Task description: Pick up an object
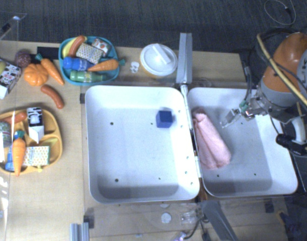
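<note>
Camera view, fixed above bench, looking down at a slant. Two shallow white bins side by side: left bin [101, 182], right bin [274, 182], rims touching along a central seam. Blue block [164, 118] lying in left bin, upper right quarter, apart from all walls. Pink cloth [209, 140] lying crumpled in right bin, hard against left wall, stretched from upper left toward the middle. Grey arm with orange band [289, 51] entering from right, above upper right corner of right bin. Gripper [233, 115] over upper middle of right bin, pointed left and downward, just right of upper end of pink cloth, not touching it. Fingers [226, 121] thin and metallic, slightly spread; nothing seen between them. Outside bins, along far edge of bench: round white lidded container [159, 59] behind left bin, small pale object [135, 67] just beside it. Blue bowl [113, 76] at upper left, filled with toy food, including an orange carrot and a blue bottle-shaped piece. Toy pumpkin [34, 75], toy carrot [53, 71] and toy sausage [52, 96] loose on bench left of the bowl. Yellow tray [55, 134] at far left, bearing cartons, a carrot and other small toy items. Grey upright bar [183, 59] behind the seam between bins.
</note>
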You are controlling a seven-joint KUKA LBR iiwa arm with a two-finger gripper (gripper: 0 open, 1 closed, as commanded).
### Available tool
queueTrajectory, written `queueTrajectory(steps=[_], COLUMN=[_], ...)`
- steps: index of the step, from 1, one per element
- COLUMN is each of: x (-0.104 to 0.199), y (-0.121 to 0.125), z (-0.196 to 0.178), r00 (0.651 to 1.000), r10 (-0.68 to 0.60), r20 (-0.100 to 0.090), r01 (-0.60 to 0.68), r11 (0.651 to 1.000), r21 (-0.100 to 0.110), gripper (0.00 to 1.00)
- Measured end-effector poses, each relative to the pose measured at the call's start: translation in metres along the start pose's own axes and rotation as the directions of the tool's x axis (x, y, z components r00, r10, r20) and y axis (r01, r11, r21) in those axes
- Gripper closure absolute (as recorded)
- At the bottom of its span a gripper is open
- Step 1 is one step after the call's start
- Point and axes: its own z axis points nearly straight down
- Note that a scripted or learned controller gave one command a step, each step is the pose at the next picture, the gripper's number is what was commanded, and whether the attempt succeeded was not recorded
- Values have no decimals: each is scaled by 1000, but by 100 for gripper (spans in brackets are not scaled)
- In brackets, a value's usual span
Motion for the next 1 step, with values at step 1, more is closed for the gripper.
queueTrajectory(steps=[1], x=[30], y=[41], z=[68], r00=[998], r10=[-67], r20=[3], r01=[67], r11=[998], r21=[-6], gripper=[0])
